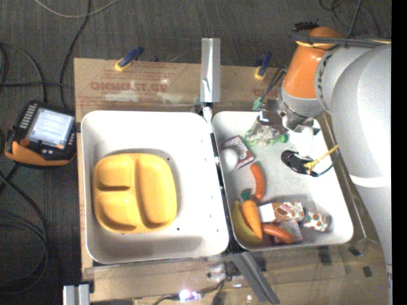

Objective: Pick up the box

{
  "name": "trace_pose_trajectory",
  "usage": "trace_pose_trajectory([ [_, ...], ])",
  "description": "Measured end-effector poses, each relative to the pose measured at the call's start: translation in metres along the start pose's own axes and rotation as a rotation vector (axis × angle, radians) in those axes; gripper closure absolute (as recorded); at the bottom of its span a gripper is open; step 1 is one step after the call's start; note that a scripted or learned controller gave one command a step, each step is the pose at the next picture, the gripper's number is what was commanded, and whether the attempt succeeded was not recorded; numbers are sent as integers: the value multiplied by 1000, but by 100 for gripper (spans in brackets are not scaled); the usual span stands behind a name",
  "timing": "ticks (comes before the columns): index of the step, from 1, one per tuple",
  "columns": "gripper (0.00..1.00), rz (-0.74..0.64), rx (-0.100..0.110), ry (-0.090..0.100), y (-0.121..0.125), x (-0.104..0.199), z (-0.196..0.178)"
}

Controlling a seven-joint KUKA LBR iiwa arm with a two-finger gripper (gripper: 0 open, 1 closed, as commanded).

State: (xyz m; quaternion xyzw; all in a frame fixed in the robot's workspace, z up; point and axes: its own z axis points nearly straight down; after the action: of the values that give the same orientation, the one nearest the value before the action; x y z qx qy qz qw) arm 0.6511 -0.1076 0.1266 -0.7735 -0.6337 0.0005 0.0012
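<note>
My gripper hangs over the upper part of the right bin, its grip impossible to tell and nothing visibly held, while the box lies untouched at lower centre-right beside the carrot, so picking remains undone.

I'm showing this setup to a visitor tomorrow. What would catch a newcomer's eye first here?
Probably the yellow divided tray, lying alone in the left bin. Next, the big grey arm with its orange band reaching in from the right, its gripper over the far end of the right bin. Then the toy food heaped at that bin's near end: carrot, banana, small box.
</note>
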Motion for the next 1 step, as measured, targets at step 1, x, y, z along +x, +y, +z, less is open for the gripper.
trace_pose_trajectory([
  [1,0,0,0,-1,0,0,0],
])
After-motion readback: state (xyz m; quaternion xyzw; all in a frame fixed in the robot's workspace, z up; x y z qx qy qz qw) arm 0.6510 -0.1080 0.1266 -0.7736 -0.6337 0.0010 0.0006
